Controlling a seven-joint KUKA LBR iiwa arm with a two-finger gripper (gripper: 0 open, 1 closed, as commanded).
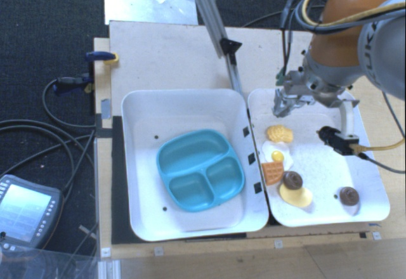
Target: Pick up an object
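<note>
The gripper (283, 106) is hovering over the right bin (368, 163), and I cannot tell its state. The yellow pastry (280, 134) is lying just below it, long axis running left to right.

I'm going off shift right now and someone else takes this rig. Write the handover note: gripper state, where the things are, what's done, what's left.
Gripper: over the far end of the right bin, above the yellow nugget; nothing seen between its fingers.
Right bin: nugget, fried egg, waffle piece, chocolate donut on a yellow slice, second donut near the front right corner.
Left bin: blue divided plate.
Done: no pick yet.
Left: descend, grasp one item, lift.
</note>
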